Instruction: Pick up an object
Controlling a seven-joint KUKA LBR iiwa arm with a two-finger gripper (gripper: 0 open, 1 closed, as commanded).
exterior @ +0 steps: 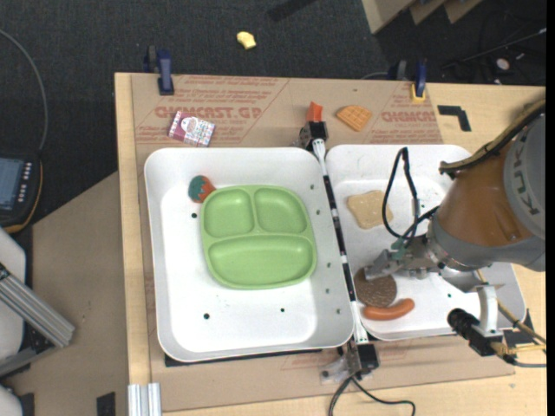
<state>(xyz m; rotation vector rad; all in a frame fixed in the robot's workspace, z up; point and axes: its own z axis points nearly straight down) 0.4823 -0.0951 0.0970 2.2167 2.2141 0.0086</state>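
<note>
In the right bin lie a tan bread-shaped piece, a dark brown round patty and an orange-red sausage near the front edge. My gripper is low in this bin, right above the patty's back edge, with the grey and orange arm behind it to the right. How its tips stand is not clear from here. The left bin holds a green three-part plate and a small red and green toy at the plate's upper left.
On the bench behind the bins rest a waffle-like piece, a small pink packet and an orange clip. Blue clamps grip the back edge. A black cable loops above the right bin. A yellow bit lies on the floor.
</note>
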